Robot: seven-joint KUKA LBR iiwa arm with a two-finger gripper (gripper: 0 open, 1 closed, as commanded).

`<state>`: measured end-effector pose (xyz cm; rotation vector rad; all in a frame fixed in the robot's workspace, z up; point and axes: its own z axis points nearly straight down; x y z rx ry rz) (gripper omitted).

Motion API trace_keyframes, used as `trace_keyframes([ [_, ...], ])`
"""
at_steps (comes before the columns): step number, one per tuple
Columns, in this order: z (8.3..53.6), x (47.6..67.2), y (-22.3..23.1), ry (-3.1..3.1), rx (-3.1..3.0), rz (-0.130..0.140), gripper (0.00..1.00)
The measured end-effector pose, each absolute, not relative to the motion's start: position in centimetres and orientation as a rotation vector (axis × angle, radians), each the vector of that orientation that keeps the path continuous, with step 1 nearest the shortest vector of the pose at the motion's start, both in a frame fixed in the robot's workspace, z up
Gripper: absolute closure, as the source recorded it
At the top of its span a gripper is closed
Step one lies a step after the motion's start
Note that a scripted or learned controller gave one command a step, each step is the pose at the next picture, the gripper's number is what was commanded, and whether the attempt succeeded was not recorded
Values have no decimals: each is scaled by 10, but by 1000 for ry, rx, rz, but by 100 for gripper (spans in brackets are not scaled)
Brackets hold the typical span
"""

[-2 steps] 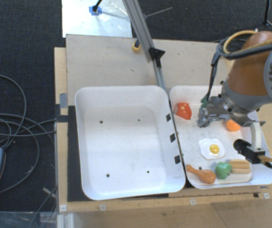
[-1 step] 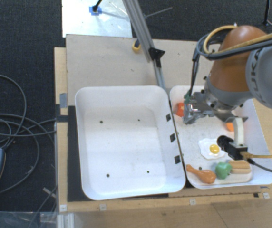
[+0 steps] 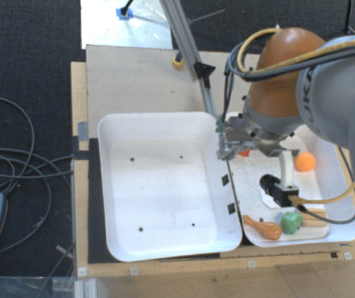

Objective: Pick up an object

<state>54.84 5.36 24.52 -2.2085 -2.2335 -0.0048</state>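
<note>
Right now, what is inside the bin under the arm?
An orange ball, a green piece and a tan drumstick-shaped piece lie in that bin. The arm covers its far part; anything there is hidden.

White left bin [image 3: 159, 185], white right bin [image 3: 250, 188], orange ball [image 3: 305, 161], green block [image 3: 291, 221], orange-brown drumstick [image 3: 263, 227].

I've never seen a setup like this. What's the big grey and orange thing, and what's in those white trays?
This is one photo from a camera fixed above a bench, looking down at a slant. The grey and orange thing is a robot arm reaching in from the right. Its gripper hangs near the inner edge of the right bin, which holds an orange ball, a green toy and an orange-brown drumstick-shaped toy. The left bin sits beside it. I cannot tell whether the gripper holds anything.
</note>
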Motion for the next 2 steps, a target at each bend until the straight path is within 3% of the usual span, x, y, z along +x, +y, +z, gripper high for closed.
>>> trace_keyframes([
  [1, 243, 545, 99, -2232, -2209, -4, 100],
  [2, 243, 545, 96, -2229, -2215, -1, 0],
])
